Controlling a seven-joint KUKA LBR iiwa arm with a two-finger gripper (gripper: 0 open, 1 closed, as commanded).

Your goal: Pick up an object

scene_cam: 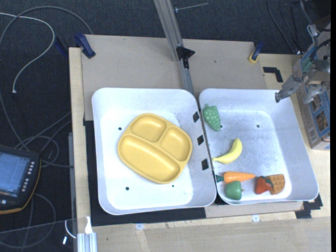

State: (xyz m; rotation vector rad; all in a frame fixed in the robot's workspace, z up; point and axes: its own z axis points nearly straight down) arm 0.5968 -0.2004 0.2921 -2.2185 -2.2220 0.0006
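The right bin [283,140] holds a green bunch of grapes [212,117] near its far left corner and a yellow banana [231,151] in its middle. Along its near wall lie an orange carrot [239,176], a green pepper [233,191], a red piece [262,185] and an orange waffle-like piece [277,183]. My gripper [286,91] hangs at the right edge of the view, over the far right corner of this bin, well away from all the toys. Nothing shows in it.
The left bin [107,140] carries a yellow divided plate [155,147]. A metal post [170,25] slants up from between the bins at the back. Black clips [200,139] sit along the shared wall. Blue clamps [84,45] grip the bench's far edge.
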